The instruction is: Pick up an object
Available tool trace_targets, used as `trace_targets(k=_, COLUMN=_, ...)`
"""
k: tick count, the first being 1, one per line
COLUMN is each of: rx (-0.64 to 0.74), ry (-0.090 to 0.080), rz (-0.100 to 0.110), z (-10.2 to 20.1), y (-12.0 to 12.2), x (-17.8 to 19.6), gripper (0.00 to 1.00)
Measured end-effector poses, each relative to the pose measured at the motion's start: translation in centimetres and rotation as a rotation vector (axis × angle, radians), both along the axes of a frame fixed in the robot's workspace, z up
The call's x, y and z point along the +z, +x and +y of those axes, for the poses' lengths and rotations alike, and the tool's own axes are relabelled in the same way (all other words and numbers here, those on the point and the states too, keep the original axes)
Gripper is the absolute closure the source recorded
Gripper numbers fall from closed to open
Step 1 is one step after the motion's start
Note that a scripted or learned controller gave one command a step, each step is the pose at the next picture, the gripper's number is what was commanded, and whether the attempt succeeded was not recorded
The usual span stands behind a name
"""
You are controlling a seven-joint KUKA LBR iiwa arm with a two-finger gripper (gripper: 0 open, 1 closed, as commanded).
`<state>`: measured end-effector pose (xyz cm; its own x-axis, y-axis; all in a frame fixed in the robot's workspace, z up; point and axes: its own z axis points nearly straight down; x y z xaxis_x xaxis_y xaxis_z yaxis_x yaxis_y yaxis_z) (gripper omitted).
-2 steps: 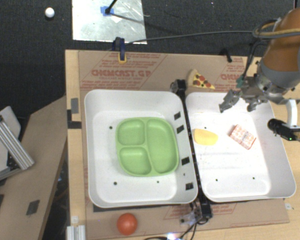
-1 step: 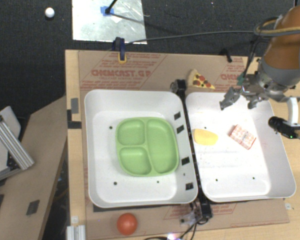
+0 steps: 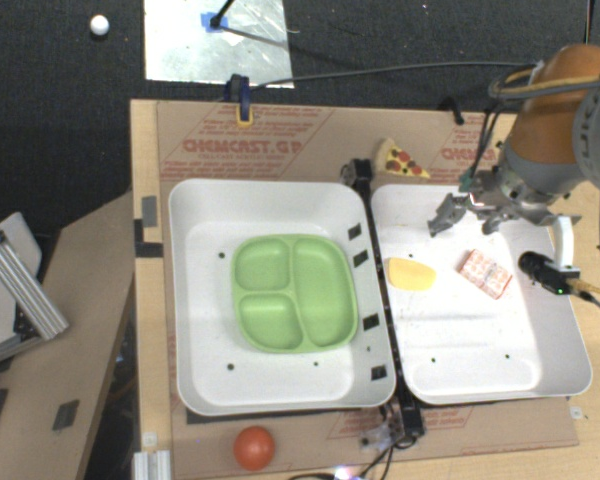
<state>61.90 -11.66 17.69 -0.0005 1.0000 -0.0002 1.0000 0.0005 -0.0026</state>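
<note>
My gripper (image 3: 470,216) hangs over the far part of the right bin (image 3: 500,368), its two grey fingers spread open with nothing between them. Just below it to the right, a small pink and white packet (image 3: 483,273) lies on the bin floor. A flat yellow piece (image 3: 410,273) rests near that bin's left wall, below and left of the gripper. Neither one touches the gripper.
The left bin (image 3: 195,368) holds a green divided plate (image 3: 293,292). A toy pizza slice (image 3: 402,160) lies on the board behind the right bin. A red ball (image 3: 253,447) sits on the board in front of the left bin.
</note>
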Motion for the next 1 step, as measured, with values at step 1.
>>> trace_targets(k=1, rx=0.0, ry=0.0, rz=-0.001, z=-0.48, y=-0.51, x=-4.44, gripper=0.0)
